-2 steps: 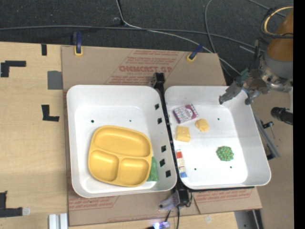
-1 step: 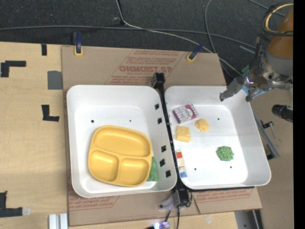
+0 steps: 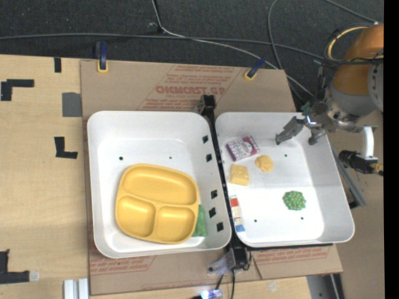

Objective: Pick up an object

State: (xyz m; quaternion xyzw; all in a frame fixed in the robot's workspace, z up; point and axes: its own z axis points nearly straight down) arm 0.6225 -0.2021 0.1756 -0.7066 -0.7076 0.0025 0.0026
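Note:
My gripper [image 3: 301, 132] hangs over the far right part of the right bin [image 3: 324, 179], fingers spread open with nothing between them. Below and left of it lie a purple-and-white packet [image 3: 242, 147], a small yellow lump [image 3: 264, 163] and a pale yellow block [image 3: 239, 174]. A green knobbly ball [image 3: 294, 199] rests nearer the bin's front right. A slim red, white and blue item [image 3: 235, 212] lies along the bin's left wall.
The left bin [image 3: 106, 142] holds a yellow divided plate [image 3: 157, 203] with a green thing [image 3: 200, 222] wedged at its right edge. Black clips run along the wall between the bins. Cables trail across the dark back area.

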